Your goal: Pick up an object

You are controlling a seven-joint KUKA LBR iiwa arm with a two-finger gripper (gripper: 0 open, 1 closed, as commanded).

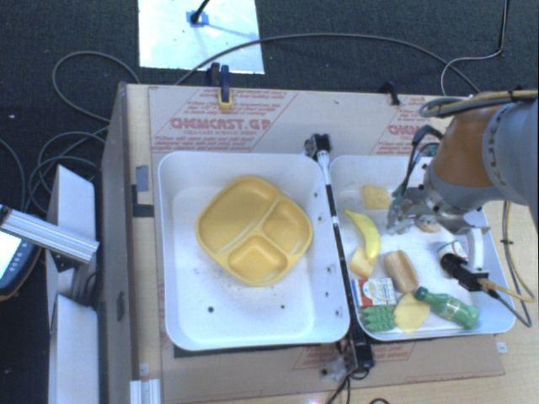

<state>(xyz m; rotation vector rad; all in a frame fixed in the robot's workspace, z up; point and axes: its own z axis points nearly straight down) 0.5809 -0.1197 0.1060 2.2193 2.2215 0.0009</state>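
Over the right bin (pixel 505 314), the gripper (pixel 402 217) hangs low near the banana (pixel 366 232) and a yellow block (pixel 376 197); whether its jaws are wide or narrow I cannot tell. Nearby lie a bread roll (pixel 402 268) and a green bottle (pixel 447 306) (on its side). A yellow divided plate (pixel 253 230) sits in the left bin (pixel 181 310).

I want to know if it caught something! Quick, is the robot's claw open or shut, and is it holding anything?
Gripper: low in the right bin; open or shut cannot be told.
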